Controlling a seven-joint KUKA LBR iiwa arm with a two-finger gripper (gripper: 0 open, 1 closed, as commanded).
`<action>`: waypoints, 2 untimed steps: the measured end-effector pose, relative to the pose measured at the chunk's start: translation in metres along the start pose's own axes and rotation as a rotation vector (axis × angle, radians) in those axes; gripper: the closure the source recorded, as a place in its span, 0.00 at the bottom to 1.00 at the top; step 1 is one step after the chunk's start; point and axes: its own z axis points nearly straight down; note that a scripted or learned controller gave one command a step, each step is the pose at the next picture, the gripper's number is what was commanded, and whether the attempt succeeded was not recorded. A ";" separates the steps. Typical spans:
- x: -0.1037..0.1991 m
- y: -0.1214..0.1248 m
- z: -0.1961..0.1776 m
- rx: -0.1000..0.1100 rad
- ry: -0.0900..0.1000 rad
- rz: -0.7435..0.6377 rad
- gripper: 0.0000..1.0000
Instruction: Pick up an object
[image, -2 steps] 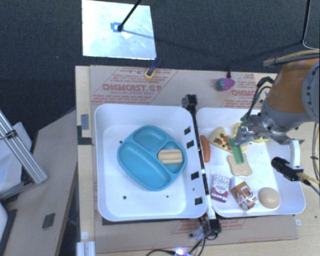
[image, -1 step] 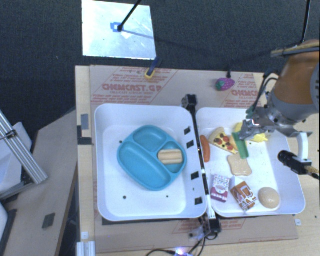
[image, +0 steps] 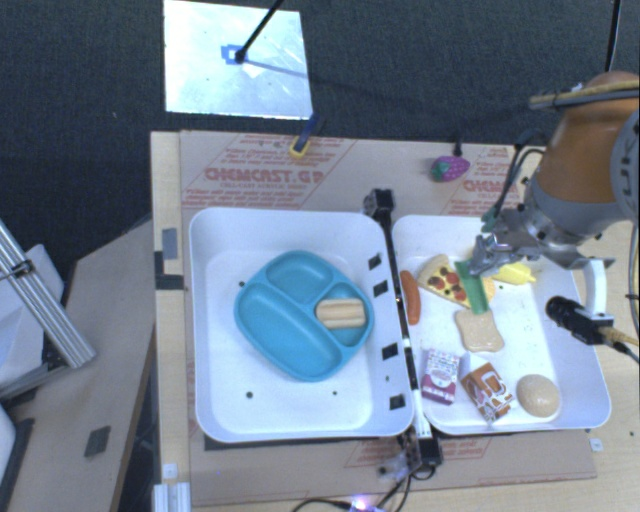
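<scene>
**Gripper low over the toy food in the right bin**

We see the arm (image: 585, 150) reaching in from the right, its gripper (image: 487, 250) down over the upper part of the right bin (image: 600, 395). The fingertips sit just above a green piece (image: 474, 282) that lies beside the pizza slice (image: 445, 277); whether the fingers are spread or closed, we cannot tell, and we see nothing held between them. A yellow piece (image: 516, 273) lies just right of the gripper. Along the bin's left wall lies an orange carrot-like stick (image: 411, 297). Below the pizza slice we find a slice of toast (image: 478, 331), then a small pink-and-white carton (image: 440, 375), a brown-and-white box (image: 487, 390) and a pale round bun (image: 538, 395) near the front edge. In the left bin (image: 215, 400) a blue divided plate (image: 285, 320) carries a tan roll (image: 341, 313) in one compartment. A purple toy (image: 449, 168) rests on the board behind the bins.
</scene>
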 end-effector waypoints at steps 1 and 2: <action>0.010 0.001 0.016 0.002 -0.001 0.001 1.00; -0.001 -0.004 0.018 0.002 -0.002 0.005 1.00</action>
